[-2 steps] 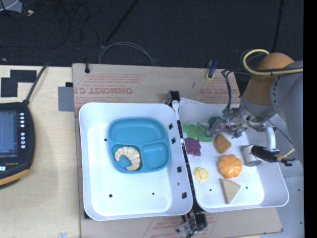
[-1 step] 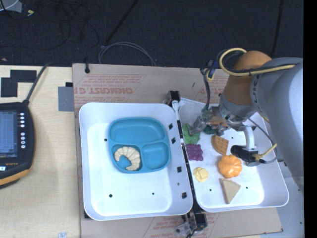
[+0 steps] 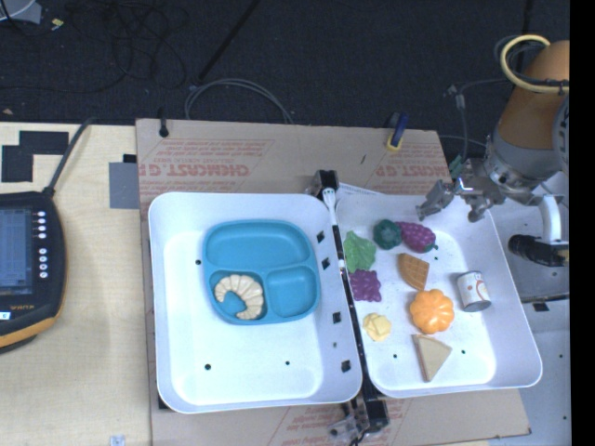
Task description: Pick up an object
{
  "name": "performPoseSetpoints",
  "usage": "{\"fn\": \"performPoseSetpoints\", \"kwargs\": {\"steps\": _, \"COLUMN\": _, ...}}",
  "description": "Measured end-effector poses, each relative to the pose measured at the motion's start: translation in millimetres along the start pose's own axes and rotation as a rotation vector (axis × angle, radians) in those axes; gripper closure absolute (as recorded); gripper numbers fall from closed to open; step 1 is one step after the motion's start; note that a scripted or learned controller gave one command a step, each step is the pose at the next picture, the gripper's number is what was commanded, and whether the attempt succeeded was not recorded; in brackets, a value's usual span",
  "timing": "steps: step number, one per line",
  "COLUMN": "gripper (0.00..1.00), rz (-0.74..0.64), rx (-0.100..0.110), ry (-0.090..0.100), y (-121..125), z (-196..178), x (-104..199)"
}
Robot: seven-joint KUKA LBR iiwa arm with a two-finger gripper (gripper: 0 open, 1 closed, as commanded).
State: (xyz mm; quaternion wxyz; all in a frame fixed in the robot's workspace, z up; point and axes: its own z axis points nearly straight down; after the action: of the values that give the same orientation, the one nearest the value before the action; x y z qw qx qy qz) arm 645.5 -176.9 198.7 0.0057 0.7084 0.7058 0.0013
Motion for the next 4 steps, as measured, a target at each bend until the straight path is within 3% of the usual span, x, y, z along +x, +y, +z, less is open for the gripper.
{"fn": "performPoseSetpoints", "kwargs": {"steps": 1, "gripper": 0.00, "rz": -0.005, "rx": 0.016, "ry": 0.008, "y": -4, "z": 99, "x": 9}}
{"fn": "performPoseSetpoints", "kwargs": {"steps": 2, "gripper": 0.00, "rz": -0.005, "rx": 0.016, "ry": 0.006, "y": -4, "z": 111, "x": 42}}
{"fn": "performPoseSetpoints", "kwargs": {"steps": 3, "gripper": 0.00, "rz": 0.000, "rx": 0.005, "ry": 0.001, "y": -1, "z": 29, "x": -31}}
{"fn": "performPoseSetpoints", "kwargs": {"steps": 4, "gripper": 0.00, "rz": -0.008, "rx": 0.018, "ry": 0.010, "y": -4, "z": 116, "x": 36}}
